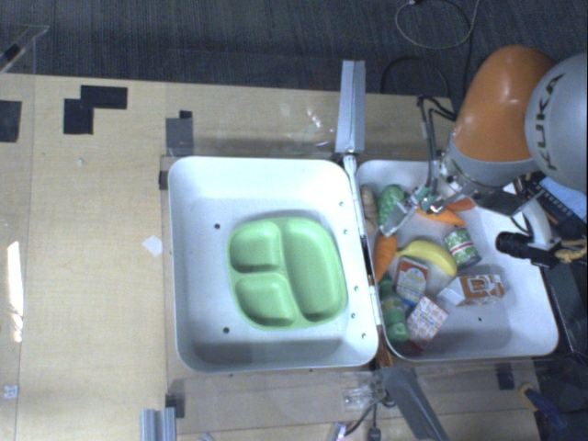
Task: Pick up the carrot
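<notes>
An orange carrot (pixel 384 252) lies in the right bin (pixel 542 333) against its left wall, pointing toward the front. My gripper (pixel 424 200) hangs low over the back of that bin, up and to the right of the carrot and apart from it. A second orange piece (pixel 446 214) shows just below and right of the gripper, partly hidden by it; whether it is touched is unclear. The arm's grey and orange wrist (pixel 501 108) covers the bin's back right corner.
Around the carrot lie a green vegetable (pixel 391 200), a banana (pixel 432 254), a small can (pixel 459 246), several snack packets (pixel 424 318) and a green item (pixel 395 312). The left bin (pixel 197 200) holds a green divided plate (pixel 287 272). A metal post (pixel 351 108) stands between the bins.
</notes>
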Available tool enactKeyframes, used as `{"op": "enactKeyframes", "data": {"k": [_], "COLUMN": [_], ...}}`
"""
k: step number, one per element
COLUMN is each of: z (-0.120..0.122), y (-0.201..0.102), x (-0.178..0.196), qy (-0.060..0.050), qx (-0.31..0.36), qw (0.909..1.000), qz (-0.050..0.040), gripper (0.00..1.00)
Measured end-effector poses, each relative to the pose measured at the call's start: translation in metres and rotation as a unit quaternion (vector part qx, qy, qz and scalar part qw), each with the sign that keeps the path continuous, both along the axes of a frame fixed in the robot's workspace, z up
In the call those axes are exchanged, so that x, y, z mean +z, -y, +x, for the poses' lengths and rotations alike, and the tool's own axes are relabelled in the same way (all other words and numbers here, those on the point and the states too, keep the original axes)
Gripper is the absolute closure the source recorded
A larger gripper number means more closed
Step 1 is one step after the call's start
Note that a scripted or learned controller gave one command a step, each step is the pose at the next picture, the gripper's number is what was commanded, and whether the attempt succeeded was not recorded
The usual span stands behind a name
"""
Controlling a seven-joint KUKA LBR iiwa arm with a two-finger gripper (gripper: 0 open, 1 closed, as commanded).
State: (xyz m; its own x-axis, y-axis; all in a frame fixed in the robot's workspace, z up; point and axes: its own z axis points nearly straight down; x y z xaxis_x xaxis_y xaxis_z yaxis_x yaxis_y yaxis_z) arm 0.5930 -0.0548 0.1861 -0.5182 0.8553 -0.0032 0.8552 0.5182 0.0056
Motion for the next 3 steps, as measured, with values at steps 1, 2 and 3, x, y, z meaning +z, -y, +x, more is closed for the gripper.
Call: {"op": "enactKeyframes", "data": {"k": [1, 2, 3], "z": [-0.003, 0.000, 0.013], "y": [0.039, 0.037, -0.068], "x": [-0.096, -0.084, 0.001], "qy": [0.005, 0.008, 0.001], "qx": [0.018, 0.019, 0.017], "qw": [0.9998, 0.9998, 0.9999], "qz": [-0.0009, 0.0002, 0.0005], "gripper": [0.00, 1.00, 1.00]}}
